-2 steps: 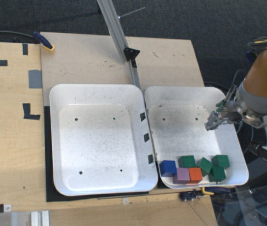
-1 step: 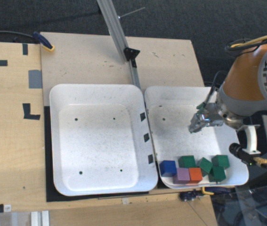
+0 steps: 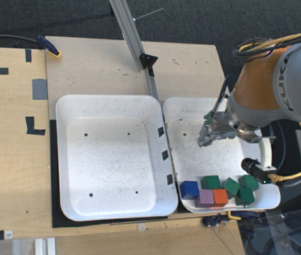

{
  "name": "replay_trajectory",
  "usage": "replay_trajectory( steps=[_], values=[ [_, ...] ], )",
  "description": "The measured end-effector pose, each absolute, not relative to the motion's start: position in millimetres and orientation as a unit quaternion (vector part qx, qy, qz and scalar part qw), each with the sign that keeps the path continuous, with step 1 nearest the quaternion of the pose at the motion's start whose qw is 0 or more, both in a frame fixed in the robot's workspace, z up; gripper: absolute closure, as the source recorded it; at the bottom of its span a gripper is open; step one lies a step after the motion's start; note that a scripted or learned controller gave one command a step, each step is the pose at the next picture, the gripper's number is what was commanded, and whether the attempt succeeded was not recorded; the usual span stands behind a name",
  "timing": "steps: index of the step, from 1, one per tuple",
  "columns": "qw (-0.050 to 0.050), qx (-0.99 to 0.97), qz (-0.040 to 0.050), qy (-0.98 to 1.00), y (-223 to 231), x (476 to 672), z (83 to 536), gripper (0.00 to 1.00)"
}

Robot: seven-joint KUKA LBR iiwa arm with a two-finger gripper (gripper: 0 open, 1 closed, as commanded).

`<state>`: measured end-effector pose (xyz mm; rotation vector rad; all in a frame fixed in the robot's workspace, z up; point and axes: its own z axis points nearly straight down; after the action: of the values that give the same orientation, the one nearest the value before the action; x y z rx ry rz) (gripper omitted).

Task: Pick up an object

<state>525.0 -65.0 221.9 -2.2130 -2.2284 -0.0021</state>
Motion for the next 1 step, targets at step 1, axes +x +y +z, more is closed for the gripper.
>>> replay_trajectory(
  steps=[1],
  values=[
    [0.001, -0.704, -0.0003, -0.710, -2.0, 528.4, 223.0, 1.00]
  ],
)
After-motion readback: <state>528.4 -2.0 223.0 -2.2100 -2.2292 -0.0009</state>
